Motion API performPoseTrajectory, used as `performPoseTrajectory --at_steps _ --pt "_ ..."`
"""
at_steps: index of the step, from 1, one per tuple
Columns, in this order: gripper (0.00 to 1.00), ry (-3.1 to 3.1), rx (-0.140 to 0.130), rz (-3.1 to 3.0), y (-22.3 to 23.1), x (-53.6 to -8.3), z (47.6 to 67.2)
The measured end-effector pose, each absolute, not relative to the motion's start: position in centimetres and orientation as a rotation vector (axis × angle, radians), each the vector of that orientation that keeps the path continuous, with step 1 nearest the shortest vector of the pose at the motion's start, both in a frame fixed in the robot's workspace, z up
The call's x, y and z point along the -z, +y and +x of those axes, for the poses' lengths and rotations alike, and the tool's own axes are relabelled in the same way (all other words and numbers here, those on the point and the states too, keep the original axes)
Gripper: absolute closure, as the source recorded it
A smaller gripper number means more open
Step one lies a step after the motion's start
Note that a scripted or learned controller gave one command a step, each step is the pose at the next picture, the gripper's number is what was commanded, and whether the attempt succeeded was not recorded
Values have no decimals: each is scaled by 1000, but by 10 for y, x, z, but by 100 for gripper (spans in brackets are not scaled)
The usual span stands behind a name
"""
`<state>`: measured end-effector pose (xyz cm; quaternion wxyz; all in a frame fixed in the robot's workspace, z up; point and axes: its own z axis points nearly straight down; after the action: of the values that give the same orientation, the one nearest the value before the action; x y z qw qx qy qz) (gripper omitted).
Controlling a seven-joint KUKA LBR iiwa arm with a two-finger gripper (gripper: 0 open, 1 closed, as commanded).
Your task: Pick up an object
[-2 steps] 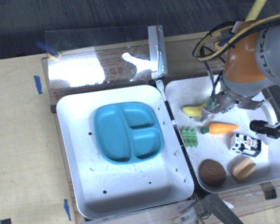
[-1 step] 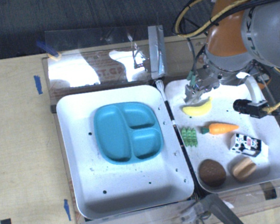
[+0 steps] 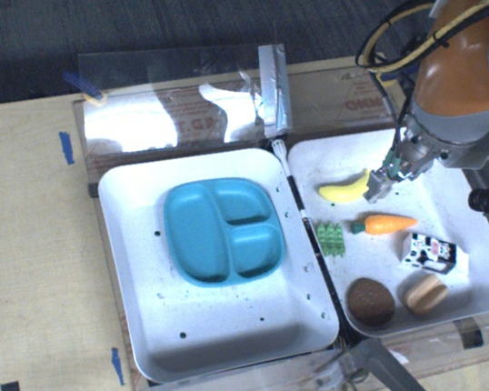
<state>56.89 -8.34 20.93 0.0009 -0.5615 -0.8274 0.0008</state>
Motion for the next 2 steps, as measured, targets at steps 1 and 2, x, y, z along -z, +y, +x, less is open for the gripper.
performPoseTrajectory --at_steps 1,2 --pt "100 -2426 -2 -1995 -80 -183 634" --pt "0 -2428 -1 -1996 -80 -184 634"
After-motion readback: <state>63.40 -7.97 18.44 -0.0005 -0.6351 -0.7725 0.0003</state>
